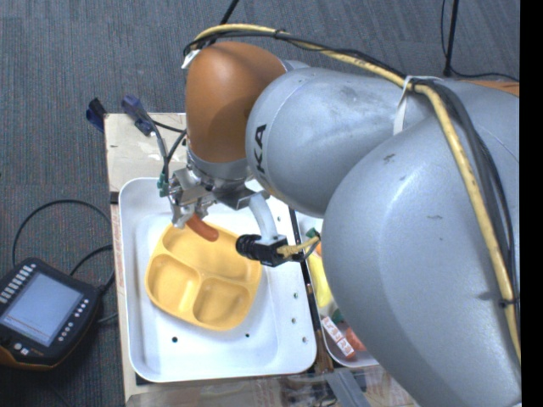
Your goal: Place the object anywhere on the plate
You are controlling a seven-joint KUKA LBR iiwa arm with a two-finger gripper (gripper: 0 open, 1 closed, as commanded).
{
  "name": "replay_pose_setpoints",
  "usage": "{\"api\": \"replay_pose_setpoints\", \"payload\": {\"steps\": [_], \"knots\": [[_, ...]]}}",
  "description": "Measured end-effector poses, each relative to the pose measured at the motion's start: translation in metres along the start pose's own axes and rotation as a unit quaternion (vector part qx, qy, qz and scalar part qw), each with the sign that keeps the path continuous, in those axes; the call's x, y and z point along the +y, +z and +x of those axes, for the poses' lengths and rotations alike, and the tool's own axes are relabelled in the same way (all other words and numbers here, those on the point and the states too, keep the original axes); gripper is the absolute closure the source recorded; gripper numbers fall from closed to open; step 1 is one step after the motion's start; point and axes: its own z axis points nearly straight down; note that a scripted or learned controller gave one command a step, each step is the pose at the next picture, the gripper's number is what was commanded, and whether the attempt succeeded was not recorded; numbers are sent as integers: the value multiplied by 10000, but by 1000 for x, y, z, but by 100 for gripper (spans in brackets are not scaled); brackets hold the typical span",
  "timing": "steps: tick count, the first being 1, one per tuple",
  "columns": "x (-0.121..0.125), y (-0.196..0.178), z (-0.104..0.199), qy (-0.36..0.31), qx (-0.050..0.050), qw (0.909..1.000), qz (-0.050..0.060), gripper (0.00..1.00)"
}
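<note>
hot dog right over the plate, just needs a clean drop

so the grey kuka arm (356, 142) with the orange band came in from the right and hung over the left shallow white plastic bin (280, 346); the two-finger metal gripper (188, 212) sat just above the back edge of the yellow three-compartment plastic plate (204, 282); the small orange-red toy sausage (203, 229) poked out right under the fingertips, and it looked pinched between narrow-set fingers, though the wrist hid most of the contact so i'd call that likely rather than certain.

the sausage was at the plate's far rim, over the big back compartment; whether it was touching the plate or hanging a hair above it, i couldn't tell.

for doing this step well, my take: nudge it a bit more toward the middle of that big compartment before letting go, since it was close to the rim and a round thing could roll off; come down low, part the fingers slowly, lift straight up so nothing drags.

its long axis ran from upper left to lower right in the camera view, lying roughly flat; the free end pointed lower right, toward the black cable fitting (259, 248) near the plate's right edge.
</note>
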Motion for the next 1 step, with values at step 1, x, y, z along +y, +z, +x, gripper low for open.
{"api": "replay_pose_setpoints", "payload": {"steps": [1], "knots": [[-1,-7,1,-16,-4,10000,29,100]]}}
